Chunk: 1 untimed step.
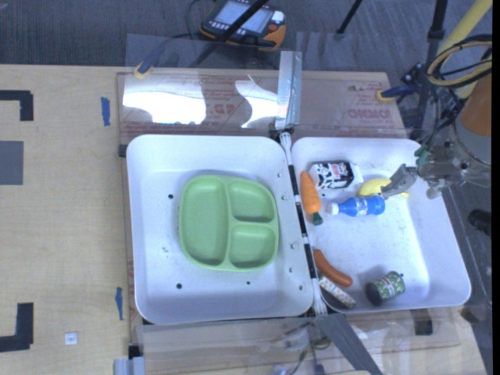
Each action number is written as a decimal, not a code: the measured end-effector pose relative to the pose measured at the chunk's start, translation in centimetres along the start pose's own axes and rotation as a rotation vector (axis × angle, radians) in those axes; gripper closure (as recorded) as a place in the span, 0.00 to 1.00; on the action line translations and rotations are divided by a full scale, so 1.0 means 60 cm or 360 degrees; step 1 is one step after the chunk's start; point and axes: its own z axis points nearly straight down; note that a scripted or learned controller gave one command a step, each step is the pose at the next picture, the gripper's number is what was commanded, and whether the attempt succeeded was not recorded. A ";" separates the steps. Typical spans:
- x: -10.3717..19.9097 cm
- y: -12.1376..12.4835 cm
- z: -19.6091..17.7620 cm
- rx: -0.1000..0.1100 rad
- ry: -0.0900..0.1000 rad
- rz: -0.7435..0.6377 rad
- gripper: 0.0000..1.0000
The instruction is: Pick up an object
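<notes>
From here the gripper (401,180) hangs over the right bin (437,241), its grip unreadable, just beside the blue bottle (358,206), which looks light, rigid and slick, best pinched across its round middle.

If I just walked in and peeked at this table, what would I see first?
Probably the big green plate with three sections, lying alone in the middle of the left bin. Next, the jumble of small toys in the right bin: a blue bottle and an orange carrot near the top, and a little green can near the bottom. The robot's gripper reaches in from the right, close to the bottle.
</notes>
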 end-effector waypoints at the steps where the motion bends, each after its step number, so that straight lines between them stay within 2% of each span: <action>1: 0.119 -0.013 0.021 0.0001 0.0000 0.0031 0.00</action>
